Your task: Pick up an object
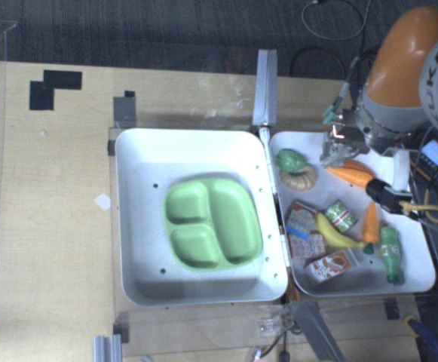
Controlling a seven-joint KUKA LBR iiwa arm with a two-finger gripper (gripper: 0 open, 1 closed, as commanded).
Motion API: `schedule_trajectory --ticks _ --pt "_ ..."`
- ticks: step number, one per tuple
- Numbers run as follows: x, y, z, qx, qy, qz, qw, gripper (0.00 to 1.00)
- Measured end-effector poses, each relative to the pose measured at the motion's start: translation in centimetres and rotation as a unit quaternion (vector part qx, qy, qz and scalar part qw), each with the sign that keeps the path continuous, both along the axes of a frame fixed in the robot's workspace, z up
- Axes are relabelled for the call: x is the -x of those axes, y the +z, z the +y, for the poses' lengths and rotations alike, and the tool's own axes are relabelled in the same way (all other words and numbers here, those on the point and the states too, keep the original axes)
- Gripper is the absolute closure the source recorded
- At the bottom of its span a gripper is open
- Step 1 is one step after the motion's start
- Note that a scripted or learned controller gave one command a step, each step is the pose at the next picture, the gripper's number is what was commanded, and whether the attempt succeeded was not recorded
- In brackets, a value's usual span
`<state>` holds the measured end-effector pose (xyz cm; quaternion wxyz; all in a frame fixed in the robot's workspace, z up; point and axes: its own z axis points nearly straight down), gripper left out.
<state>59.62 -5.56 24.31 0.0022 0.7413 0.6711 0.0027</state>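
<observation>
Two white bins side by side: left bin (128, 202) w/ green tray (211, 221) at centre; right bin (422, 277) full of small items. Arm in from 3 o'clock, gripper (338, 148) low over right bin's 12 o'clock corner, near rim.

Pincer state: can't tell, tip too small and dark against bin wall. Nothing seen held.

Likely targets close by: carrot (352, 174) just at 5 o'clock of gripper, almost touching; green veg (291, 159) on a tan piece (299, 178) at 9 o'clock. Further down toward 6 o'clock: banana (333, 231), small can (341, 216), green bottle (389, 253), 2nd carrot (371, 223), cartons (303, 221), packed tight.

Step in hand, by guess: descent/approach for a grasp, task barely begun.

To do it well:
- Pick carrot by gripper; lies apart from the pile, so less clutter.
- Line up across its short axis, not lengthwise.
- Centre over thick mid part; tapered end prob. slips.
- Mind bin wall at 12 o'clock, little room there.
- Lift straight up, check item actually between tips before moving off.

Risk: carrot rolls away on contact.
</observation>
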Motion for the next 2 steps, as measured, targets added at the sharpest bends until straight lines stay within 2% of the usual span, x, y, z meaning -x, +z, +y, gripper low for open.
schedule_trajectory --ticks 1,2 --pt "7.6 -2.1 -5.0 0.0003 -0.043 0.002 0.9991 1.00" --pt "9.8 -0.8 -12.8 0.0007 -0.081 0.001 0.9967 1.00"
